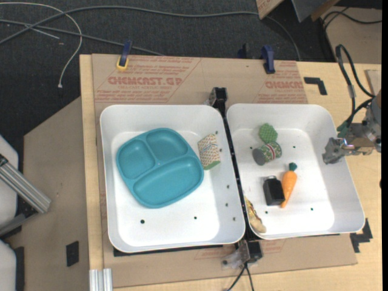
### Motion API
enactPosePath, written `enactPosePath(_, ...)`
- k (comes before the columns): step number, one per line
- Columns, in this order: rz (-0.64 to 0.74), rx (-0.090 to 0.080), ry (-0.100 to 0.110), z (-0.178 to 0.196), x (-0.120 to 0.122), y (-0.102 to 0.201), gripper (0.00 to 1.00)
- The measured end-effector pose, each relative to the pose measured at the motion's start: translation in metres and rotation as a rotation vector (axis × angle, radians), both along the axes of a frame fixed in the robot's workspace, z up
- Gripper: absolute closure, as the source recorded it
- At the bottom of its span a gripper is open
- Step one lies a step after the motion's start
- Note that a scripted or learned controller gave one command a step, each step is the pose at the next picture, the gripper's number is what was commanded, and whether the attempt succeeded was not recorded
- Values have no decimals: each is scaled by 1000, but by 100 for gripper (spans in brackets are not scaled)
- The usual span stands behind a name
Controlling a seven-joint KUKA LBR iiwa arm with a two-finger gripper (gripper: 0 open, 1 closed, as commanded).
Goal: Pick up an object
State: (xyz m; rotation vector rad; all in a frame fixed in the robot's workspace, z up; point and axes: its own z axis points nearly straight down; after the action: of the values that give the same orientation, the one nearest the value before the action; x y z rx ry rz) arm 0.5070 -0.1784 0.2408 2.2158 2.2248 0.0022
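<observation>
My claw (334,150) is hanging at the three o'clock edge of the right bin (315,117), just over its rim, with the rest of my arm trailing off toward three o'clock. From this angle I cannot tell how wide it is standing, and I am seeing nothing caught in it.

Inside the right bin, the toy carrot (288,186) is lying near the middle, its green top pointing to twelve o'clock, and a small black block (273,191) is touching it on the nine o'clock side. Toward twelve o'clock from them a green knobbly ball (267,132) is sitting, and just below it a striped roll (268,152) is leaning with its grey end toward eight o'clock. All of these are lying well apart from my claw, toward nine o'clock of it. A yellowish scrap (254,218) is resting on the bin's rim at seven o'clock.

In the left bin (121,120) a blue divided plate (159,167) is lying flat, and a patterned paper cup (209,150) is lying tipped on its side, touching the plate's three o'clock edge.
</observation>
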Motion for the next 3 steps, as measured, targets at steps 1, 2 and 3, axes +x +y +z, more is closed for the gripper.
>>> enactPosePath(1,1,0,0,-4,18,39,100)
enactPosePath(2,2,1,0,-2,33,96,100)
enactPosePath(3,1,1,-1,6,58,142,100)
